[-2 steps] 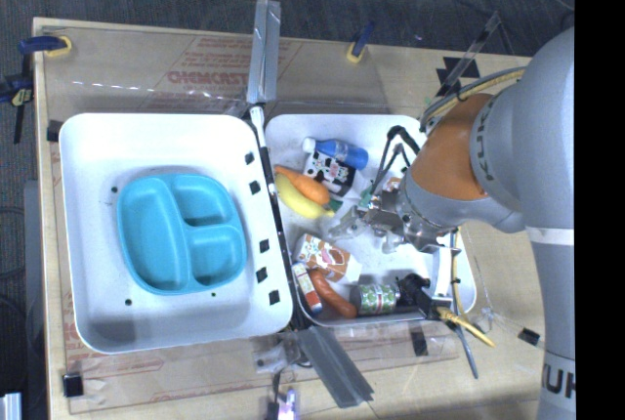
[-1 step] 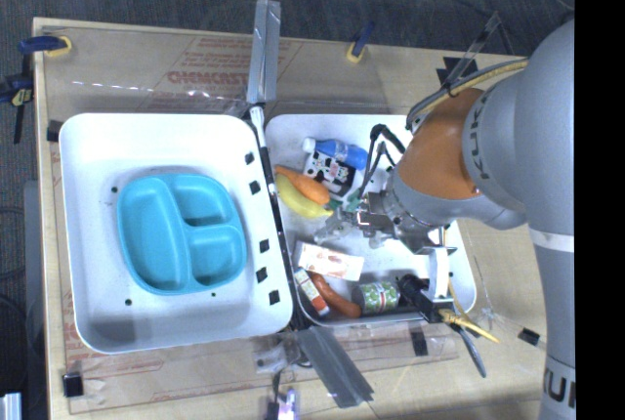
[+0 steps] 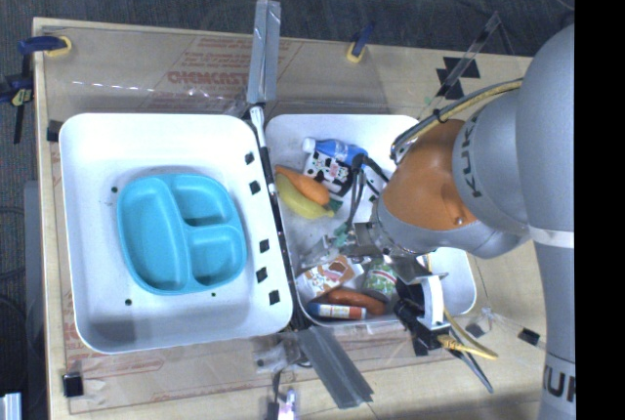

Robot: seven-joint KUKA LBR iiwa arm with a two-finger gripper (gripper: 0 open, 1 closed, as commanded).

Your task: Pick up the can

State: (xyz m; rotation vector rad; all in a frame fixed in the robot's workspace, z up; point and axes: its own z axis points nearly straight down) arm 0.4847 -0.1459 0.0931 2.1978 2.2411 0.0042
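Note:
In the right bin [image 3: 293, 130], the arm's orange band [image 3: 425, 189] and wrist cover the middle. My gripper [image 3: 369, 250] points down into the bin's near half, and the wrist hides most of it. Just below it lies a small round thing with a green label [image 3: 381, 279], which looks like the can; it is partly hidden. A brown-and-white labelled packet [image 3: 327, 274] lies to its left. I cannot see anything held in the gripper.
A white-and-blue carton [image 3: 332, 159], a carrot [image 3: 308, 186] and a banana [image 3: 303, 205] lie at the far left of the right bin. A red sausage [image 3: 356, 299] and a small tube [image 3: 342, 312] rest by its near wall. The left bin [image 3: 88, 311] holds a blue divided tray [image 3: 181, 232].

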